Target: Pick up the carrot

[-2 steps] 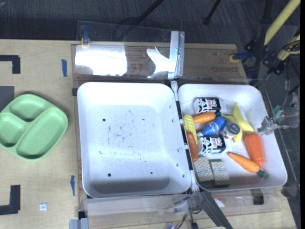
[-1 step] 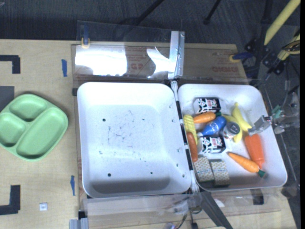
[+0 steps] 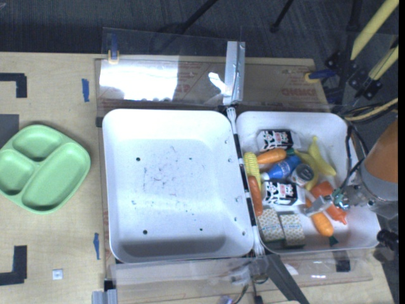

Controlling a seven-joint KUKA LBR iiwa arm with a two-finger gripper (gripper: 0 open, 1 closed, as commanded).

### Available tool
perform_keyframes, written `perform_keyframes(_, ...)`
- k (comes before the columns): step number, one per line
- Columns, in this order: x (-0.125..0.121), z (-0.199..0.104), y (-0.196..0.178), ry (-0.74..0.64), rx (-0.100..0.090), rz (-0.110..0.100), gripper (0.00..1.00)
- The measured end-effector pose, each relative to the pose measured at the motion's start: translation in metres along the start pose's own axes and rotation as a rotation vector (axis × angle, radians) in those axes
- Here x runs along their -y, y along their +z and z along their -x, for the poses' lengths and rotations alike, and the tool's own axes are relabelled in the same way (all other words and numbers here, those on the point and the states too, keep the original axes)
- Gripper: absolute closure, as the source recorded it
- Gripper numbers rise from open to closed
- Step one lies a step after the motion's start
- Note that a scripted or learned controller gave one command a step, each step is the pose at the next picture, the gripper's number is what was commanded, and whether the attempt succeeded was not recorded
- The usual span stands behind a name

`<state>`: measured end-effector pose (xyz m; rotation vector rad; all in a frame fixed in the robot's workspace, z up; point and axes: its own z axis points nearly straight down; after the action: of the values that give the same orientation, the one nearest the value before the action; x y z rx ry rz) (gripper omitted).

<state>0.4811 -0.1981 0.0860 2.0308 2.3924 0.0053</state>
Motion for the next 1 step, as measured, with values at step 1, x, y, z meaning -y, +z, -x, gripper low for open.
perform_keyframes(1,-0.0003,0.0008,-0.0093,0.002,0.000,0.002,1.00)
